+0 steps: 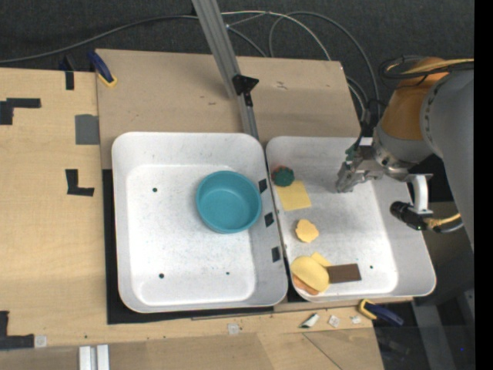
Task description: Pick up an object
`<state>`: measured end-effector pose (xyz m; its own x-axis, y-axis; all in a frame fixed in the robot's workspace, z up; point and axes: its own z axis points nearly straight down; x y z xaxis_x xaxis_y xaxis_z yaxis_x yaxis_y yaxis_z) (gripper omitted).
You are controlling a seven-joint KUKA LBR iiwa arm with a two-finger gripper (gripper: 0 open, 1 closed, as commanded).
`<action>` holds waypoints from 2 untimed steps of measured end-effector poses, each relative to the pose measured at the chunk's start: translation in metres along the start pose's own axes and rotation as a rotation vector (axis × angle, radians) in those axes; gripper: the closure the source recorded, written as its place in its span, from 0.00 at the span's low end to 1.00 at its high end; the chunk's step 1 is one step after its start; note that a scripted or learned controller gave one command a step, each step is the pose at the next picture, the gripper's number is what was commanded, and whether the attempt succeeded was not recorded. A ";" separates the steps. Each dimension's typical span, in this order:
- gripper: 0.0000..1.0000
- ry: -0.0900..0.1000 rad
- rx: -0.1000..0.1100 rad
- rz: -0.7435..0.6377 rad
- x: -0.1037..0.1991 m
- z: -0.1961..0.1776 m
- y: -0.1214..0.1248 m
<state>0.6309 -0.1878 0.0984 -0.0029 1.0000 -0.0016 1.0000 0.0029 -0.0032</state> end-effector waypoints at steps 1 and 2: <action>1.00 0.001 -0.007 0.001 0.004 -0.043 0.004; 1.00 0.001 -0.007 0.001 0.008 -0.089 -0.001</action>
